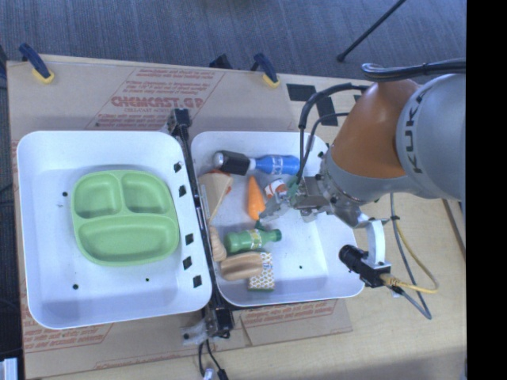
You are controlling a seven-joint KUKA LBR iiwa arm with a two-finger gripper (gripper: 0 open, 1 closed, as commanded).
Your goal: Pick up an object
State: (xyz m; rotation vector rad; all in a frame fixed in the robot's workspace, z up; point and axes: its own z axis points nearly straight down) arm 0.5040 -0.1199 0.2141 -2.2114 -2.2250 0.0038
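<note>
Arm: reaches over the right bin; left bin holds a green divided plate
Gripper: low among the objects beside the orange carrot; whether its fingers are spread or pinching, I cannot tell
Objects: blue bottle, green bottle, hot dog bun, all lying in the right bin

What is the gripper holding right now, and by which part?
It cannot be told. The gripper sits low in the right bin beside the carrot, with nothing clearly between its fingers.
</note>
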